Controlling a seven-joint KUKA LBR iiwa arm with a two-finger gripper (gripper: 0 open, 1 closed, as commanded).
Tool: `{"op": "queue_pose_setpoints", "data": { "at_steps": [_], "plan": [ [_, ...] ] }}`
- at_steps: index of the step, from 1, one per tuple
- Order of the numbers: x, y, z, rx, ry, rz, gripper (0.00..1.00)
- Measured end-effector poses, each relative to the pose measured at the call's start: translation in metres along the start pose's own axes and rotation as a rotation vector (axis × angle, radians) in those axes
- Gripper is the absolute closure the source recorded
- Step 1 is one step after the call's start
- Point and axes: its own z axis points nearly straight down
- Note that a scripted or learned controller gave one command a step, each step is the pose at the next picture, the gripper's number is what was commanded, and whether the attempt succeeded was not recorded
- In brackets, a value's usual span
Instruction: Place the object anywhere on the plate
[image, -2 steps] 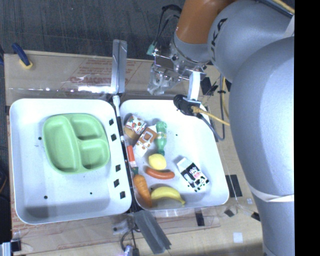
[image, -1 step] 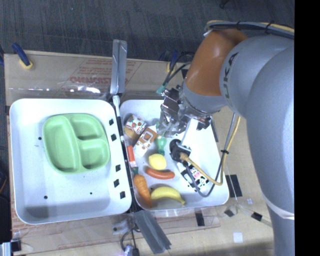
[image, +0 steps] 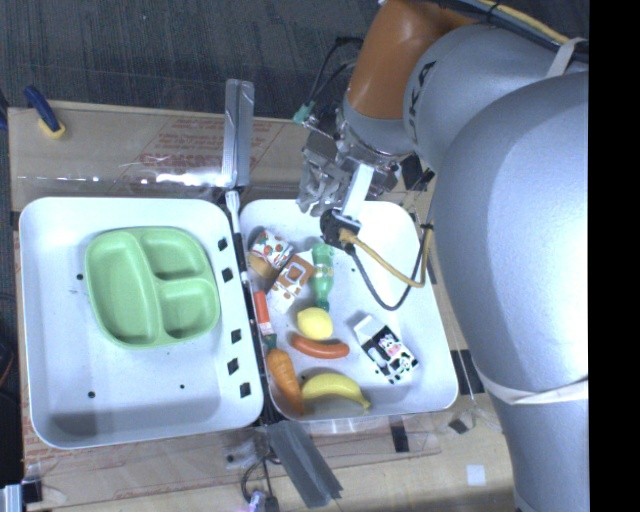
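Note:
A green sectioned plate (image: 152, 284) lies in the left bin (image: 60, 400). The right bin (image: 425, 330) holds several toy foods: a green bottle (image: 322, 278), a yellow lemon (image: 315, 322), a red sausage (image: 320, 348), a banana (image: 334, 390), a carrot (image: 284, 376), two small snack cartons (image: 280, 262) and a black-and-white milk carton (image: 385, 352). My gripper (image: 318, 200) hangs over the far left part of the right bin, just above the cartons and the bottle. Nothing is visible between its fingers.
A grey metal divider (image: 238, 130) stands between the bins at the back. A yellow cable (image: 385, 270) loops from the wrist over the right bin. The large grey arm (image: 510, 200) covers the right side. A blue clip (image: 45, 110) lies at the bench's far left.

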Motion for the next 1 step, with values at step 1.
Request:
{"op": "queue_pose_setpoints", "data": {
  "at_steps": [1],
  "plan": [
    [0.0017,-0.0009,-0.0096,0.003,-0.002,-0.012,1.00]
  ]
}}
